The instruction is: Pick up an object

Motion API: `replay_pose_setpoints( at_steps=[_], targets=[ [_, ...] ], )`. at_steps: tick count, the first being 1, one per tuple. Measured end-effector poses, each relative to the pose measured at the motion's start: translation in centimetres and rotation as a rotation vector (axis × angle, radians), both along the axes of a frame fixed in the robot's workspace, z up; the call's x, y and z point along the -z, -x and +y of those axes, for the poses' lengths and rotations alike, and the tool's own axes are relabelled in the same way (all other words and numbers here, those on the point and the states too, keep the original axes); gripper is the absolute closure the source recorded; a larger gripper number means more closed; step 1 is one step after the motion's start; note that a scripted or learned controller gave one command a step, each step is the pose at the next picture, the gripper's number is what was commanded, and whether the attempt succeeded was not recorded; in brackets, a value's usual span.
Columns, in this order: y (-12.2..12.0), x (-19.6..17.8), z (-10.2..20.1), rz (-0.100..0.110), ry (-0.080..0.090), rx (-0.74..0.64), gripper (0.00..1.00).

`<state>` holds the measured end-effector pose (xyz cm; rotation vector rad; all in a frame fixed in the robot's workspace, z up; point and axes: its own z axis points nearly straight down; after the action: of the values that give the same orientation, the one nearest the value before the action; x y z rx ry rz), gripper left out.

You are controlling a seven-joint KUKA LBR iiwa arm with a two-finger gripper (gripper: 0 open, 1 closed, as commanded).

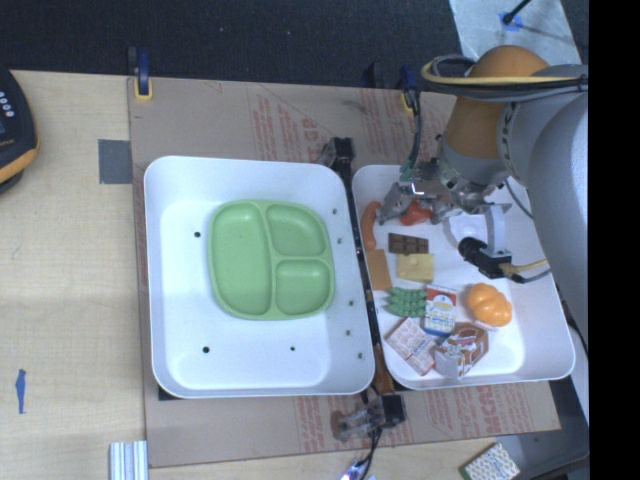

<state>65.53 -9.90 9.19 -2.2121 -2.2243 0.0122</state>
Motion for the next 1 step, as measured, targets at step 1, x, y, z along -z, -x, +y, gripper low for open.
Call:
replay_pose_setpoints(
  at_steps=[1],
  targets=[
    [-0.10,-0.03,-2.12,-0.007,0.000,0.004,0.00]
  ],
)
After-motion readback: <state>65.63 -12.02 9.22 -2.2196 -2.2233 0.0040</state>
